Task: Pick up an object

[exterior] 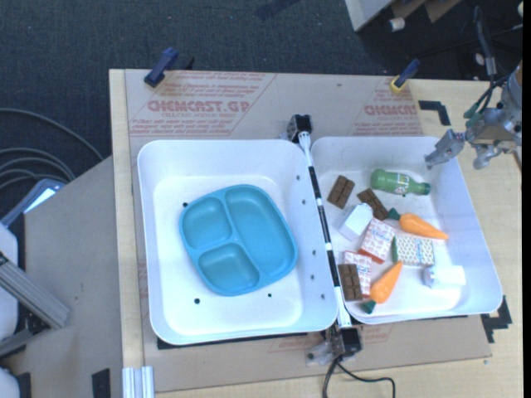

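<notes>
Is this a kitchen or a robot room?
Probably a robot test lab: toy carrots and a toy bottle sit in a white bin, and a robot claw hangs above it.

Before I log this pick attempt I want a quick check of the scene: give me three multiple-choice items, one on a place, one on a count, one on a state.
1. Where does the blue divided plate lie?
A. In the left bin
B. In the right bin
C. On the bare bench

2. How many orange carrots are in the right bin?
A. One
B. Two
C. Four

3. How does the green bottle rest?
A. Standing upright
B. Lying on its side
C. Held in the gripper

Answers:
1. A, the plate sits alone in the left bin.
2. B, one carrot lies near the bottle, another carrot near the front edge.
3. B, it lies flat on the bin floor, apart from the gripper at the bin's far right corner.
</notes>
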Controlling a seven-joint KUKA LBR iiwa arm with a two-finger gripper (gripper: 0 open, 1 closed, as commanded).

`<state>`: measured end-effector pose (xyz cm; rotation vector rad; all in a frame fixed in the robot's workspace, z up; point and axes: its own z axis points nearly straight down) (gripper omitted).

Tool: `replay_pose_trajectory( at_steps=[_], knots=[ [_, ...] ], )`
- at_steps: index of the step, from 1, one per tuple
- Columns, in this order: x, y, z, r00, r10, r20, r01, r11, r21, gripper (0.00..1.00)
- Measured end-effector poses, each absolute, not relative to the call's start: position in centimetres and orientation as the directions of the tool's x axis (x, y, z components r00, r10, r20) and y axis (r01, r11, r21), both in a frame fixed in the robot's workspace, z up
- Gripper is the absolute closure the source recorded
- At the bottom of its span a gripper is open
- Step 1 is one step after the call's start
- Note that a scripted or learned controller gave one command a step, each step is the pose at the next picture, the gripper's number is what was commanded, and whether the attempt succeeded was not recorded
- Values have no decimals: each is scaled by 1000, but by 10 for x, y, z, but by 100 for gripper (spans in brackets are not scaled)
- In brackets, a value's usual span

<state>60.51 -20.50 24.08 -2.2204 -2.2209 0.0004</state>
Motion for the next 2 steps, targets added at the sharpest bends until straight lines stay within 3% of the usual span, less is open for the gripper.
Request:
replay_pose_trajectory(
  at_steps=[1,2],
  knots=[
    [623,-163,107,-1,1000,2,1000,1,-3,0],
    [660,-140,84,0,1000,2,1000,0,-8,0]
  ],
)
